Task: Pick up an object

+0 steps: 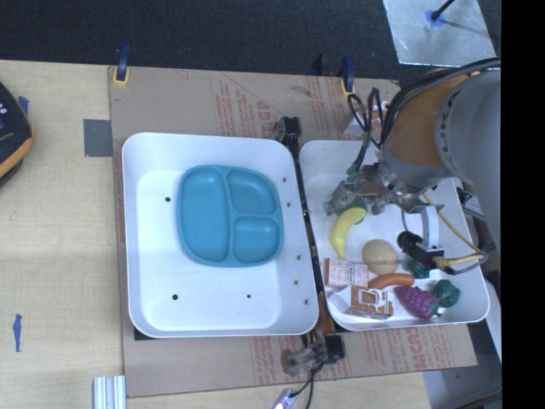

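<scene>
Step in hand: the approach, as I judge it. The arm (443, 135) is low over the right bin (324, 164), and no object is lifted yet.

Jaws: the gripper (362, 196) is at the upper end of the banana (345, 227), very near or touching it. I cannot tell if the jaws are spread or pressed together (the dark metal parts merge with the shadow of the arm), and I see nothing between them.

Objects to pick: all are in the right bin. The yellow banana lies in the middle, just under the gripper. A pale round potato (380, 254) is just beside it, to the lower right. Lower are a small printed carton (347, 273), an orange carrot (392, 281), a second carton (372, 301), purple grapes (415, 301) and a green vegetable piece (446, 293), all close together.

Left bin: the left bin (140, 228) holds a blue divided tray (228, 215), well apart from the gripper.

Tabletop: the tabletop (51, 245) carries both bins on a brown cardboard sheet (213, 100).

Next move: probably the jaws must close around the banana and then rise straight. The banana is curved and smooth, so a grip on its tip can slip; a grip nearer the middle looks safer.
</scene>
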You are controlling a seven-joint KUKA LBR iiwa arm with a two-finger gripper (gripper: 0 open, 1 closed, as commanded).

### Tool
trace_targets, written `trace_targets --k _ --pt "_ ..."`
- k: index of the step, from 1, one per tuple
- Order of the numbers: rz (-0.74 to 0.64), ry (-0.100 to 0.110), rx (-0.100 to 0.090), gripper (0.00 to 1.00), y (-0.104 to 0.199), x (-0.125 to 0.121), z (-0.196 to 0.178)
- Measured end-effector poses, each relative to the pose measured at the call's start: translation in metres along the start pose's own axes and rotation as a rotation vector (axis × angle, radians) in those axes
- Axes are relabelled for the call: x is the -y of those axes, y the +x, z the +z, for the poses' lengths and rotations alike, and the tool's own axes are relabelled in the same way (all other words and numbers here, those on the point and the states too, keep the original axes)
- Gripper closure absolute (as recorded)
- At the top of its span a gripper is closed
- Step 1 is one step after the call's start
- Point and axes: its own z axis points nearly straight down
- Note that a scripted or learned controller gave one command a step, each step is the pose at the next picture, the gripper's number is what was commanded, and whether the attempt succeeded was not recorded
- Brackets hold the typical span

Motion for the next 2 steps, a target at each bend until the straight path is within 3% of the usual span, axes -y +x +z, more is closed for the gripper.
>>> trace_targets --k 1,2 --pt "0.000 0.002 0.000 0.00 0.006 0.045 0.001" --pt "-0.003 0.004 0.002 1.00 0.005 0.045 -0.009"
